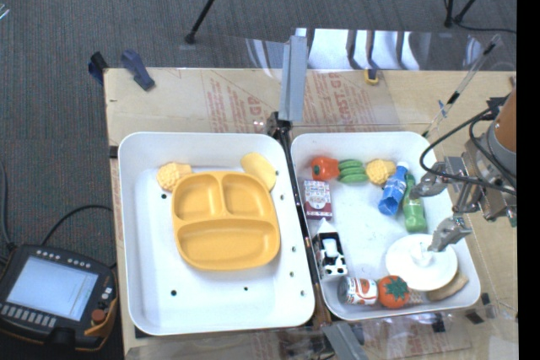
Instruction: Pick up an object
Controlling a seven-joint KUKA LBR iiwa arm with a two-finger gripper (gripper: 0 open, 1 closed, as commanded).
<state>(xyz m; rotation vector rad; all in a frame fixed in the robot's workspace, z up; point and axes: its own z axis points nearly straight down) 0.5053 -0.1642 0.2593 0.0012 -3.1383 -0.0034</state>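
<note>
Gripper (pixel 442 239), finger spread indeterminate, hangs over white plate (pixel 419 262); its flat rim risks a slipped, empty grasp.

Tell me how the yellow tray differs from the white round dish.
The yellow tray has three compartments and rounded corners; the white round dish is a plain circle. The tray is much bigger. The tray lies in the left bin, the dish in the right bin among toy foods. Both lie flat.
</note>
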